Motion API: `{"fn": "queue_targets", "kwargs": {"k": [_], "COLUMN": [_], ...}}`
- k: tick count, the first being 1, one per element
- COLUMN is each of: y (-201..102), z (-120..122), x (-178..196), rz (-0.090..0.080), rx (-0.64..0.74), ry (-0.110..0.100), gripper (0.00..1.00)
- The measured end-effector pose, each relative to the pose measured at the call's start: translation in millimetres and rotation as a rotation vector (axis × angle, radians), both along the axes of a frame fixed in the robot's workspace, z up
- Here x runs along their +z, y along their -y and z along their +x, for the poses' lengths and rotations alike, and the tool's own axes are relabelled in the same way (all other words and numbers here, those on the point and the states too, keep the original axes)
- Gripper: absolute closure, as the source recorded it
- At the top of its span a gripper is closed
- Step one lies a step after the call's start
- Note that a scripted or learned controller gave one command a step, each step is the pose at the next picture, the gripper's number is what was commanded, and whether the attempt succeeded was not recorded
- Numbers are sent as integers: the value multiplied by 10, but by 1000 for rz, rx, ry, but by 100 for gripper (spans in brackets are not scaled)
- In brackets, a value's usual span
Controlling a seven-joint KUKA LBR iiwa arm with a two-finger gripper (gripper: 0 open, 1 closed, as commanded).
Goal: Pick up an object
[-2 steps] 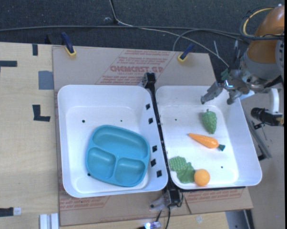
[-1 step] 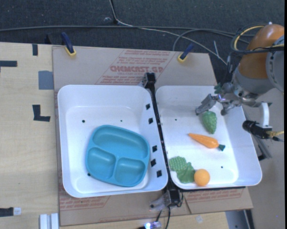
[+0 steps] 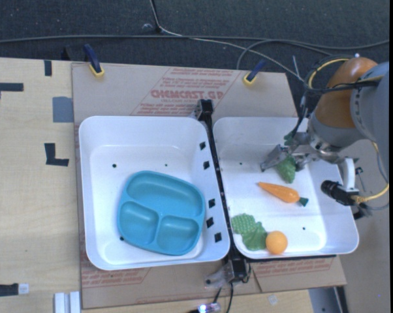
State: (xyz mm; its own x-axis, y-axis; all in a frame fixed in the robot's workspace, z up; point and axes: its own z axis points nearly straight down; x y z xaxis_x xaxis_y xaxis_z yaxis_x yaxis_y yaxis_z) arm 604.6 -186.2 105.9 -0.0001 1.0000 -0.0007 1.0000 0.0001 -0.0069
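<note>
Brown cardboard (image 3: pixel 183 90) under the bins reads, perhaps, "CHEMCAST GP".

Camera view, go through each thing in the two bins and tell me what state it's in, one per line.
Blue divided plate: lying flat in the left bin, right side up.
Toy carrot: lying on its side in the right bin.
Orange ball: resting near the right bin's front edge, beside the leafy green toy.
Small green toy: at the gripper tips; grasp unclear.
</note>
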Motion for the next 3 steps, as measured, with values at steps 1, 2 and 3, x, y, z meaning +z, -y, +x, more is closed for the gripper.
{"fn": "queue_targets", "kwargs": {"k": [1,2,3], "y": [-12,-41,-48], "z": [19,128,137], "x": [137,645,969], "rz": [0,0,1], "rx": [3,2,2], "ry": [5,11,9], "gripper": [100,100,100]}}
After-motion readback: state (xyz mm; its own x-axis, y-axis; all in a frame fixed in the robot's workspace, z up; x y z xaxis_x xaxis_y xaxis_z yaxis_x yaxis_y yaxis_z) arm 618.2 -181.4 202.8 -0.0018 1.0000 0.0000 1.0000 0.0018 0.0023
